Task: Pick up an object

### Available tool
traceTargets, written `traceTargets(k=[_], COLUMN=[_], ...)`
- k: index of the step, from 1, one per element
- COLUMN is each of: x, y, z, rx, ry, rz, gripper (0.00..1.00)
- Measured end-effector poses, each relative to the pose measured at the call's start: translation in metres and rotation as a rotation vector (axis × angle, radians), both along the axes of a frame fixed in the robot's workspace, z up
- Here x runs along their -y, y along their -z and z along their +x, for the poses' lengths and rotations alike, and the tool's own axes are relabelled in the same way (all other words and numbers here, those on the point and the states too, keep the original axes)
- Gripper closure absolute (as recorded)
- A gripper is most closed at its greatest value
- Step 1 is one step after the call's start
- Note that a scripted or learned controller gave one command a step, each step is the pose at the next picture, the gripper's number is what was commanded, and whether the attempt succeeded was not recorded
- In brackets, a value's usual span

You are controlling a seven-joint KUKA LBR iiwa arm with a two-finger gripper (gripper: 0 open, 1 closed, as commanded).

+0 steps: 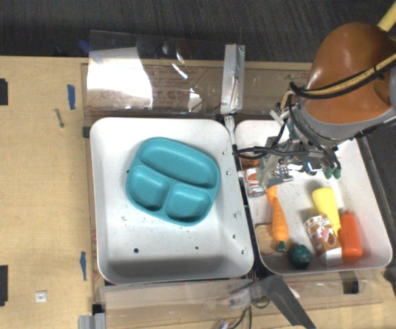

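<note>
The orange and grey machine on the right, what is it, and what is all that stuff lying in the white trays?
It is a robot arm, seen from a camera fixed above the bench and looking down at a slant. The arm reaches in from the picture's right. At its end is a two-finger gripper, a simple metal hand, here low over the top left part of the right bin.

The left bin holds a teal divided plate with three compartments. The right bin holds small toy-like things: an orange carrot, a yellow bottle, an orange bottle, a small printed box and a dark green ball.

The job is to pick something up. I see nothing between the fingers, so nothing looks held yet.
</note>
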State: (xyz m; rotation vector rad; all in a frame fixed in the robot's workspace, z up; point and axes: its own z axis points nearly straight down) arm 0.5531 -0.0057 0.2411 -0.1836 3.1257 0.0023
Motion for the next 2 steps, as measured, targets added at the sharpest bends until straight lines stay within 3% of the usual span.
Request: traceTargets(k=[1, 2], x=[0.015, 0.022], y=[-0.015, 0.004], z=[0.067, 0.115], rx=[-0.002, -0.004], ry=[0.076, 0.083], rz=[0.0, 0.0], gripper=[1.0, 1.0])
